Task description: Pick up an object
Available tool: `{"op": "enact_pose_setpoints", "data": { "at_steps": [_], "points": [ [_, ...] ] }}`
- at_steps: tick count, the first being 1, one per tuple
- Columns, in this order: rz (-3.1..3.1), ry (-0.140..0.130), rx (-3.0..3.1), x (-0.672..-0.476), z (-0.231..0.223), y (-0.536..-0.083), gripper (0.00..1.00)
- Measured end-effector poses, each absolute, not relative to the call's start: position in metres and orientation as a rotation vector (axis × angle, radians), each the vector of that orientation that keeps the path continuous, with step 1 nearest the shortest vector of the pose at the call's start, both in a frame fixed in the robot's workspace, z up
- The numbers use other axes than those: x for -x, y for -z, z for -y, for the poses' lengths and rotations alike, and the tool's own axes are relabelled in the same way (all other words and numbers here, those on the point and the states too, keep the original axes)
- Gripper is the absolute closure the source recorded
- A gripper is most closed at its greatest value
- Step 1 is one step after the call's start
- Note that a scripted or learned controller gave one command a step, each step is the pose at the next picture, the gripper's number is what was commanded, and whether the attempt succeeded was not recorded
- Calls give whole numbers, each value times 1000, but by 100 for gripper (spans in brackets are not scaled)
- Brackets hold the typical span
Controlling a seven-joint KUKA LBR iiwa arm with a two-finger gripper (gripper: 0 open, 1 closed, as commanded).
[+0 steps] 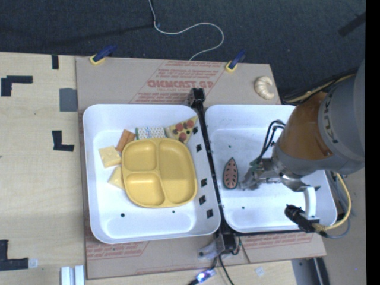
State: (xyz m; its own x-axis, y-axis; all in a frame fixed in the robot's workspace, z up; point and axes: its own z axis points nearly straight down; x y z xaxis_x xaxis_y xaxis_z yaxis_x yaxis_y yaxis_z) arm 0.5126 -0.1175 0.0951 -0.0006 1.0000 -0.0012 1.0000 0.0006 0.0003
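Observation:
A small brown oval object (230, 173) with a reddish patterned top lies in the right bin (237, 218), near its left wall. My gripper (252, 179) is low in that bin, just right of the oval object and close to it. The grey arm with its orange band (306, 132) reaches in from the right and hides the right part of the bin.
The left bin (148, 224) holds a yellow divided plate (159, 172), with pale yellow blocks (110, 157), an orange-brown piece (125, 139) and a patterned piece (183, 128) around it. A tan shell-like item (265, 86) lies on the cardboard behind the right bin.

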Motion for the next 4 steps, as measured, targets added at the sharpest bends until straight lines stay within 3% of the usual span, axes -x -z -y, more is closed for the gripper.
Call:
{"op": "enact_pose_setpoints", "data": {
  "at_steps": [1, 2, 3, 4],
  "points": [
    [-2222, -3, -2218, -509, 115, -157, 100],
    [-2221, -4, -2216, -518, 113, -216, 100],
    [-2224, 0, -2220, -518, 112, -224, 100],
    [-2232, 0, -2216, -508, 51, -227, 100]
  ]
}}
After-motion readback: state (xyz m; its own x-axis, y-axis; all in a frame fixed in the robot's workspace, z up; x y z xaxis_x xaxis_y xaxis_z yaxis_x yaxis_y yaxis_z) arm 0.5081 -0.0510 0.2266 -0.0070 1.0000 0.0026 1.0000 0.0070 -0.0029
